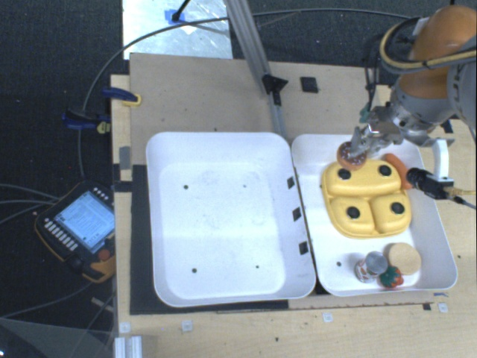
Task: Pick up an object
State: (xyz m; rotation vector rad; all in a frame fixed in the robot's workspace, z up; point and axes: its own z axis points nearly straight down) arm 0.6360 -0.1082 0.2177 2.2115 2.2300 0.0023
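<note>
Hand: the grey hand (362, 144) points down over the far part of the right bin; whether it is released or clenched on anything cannot be told from this slant
Arm: grey arm with orange band (436, 58) reaches in from the right, above the bin's far right corner
Nearest thing: a small brown round object (348, 156) lies right at the tip of the hand, on its lower left, touching or just off it; a grasp cannot be made out
Under it: a large yellow four-lobed plastic moulding with black dots (365, 200) fills the middle of the bin; the brown object sits at its far left edge
Beside the moulding: a small orange piece (396, 165) is against its far right lobe
Near edge of the bin: a tan round disc (405, 256), a small silver and red thing (370, 264) and a small green thing (390, 277) are huddled together
Right bin: shallow white bin (317, 162) holding all of these
Left bin: matching shallow white bin (216, 215) alongside, touching it
Worktop: pale brown board (201, 95) carries both bins
</note>
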